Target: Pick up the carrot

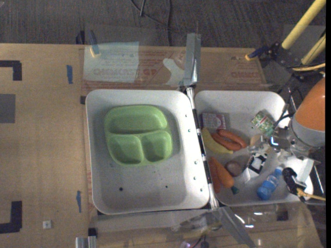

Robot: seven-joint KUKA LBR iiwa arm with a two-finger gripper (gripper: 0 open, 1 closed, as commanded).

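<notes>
The orange carrot [221, 173] lies along the left wall of the right bin [239, 98], near its front corner, with a dark green tip pointing to the front. My gripper [255, 162] hangs low over the middle of the right bin, a short way right of the carrot and not touching it. The arm's grey wrist and orange band [313, 112] come in from the right edge. Nothing shows as held.
Around the carrot lie a yellow banana [213, 142], a red sausage [231, 138], a small brown round thing [234, 168], a pink box [213, 120], a green packet [262, 121] and a blue bottle [268, 184]. A green divided plate [138, 134] sits in the left bin [98, 154].
</notes>
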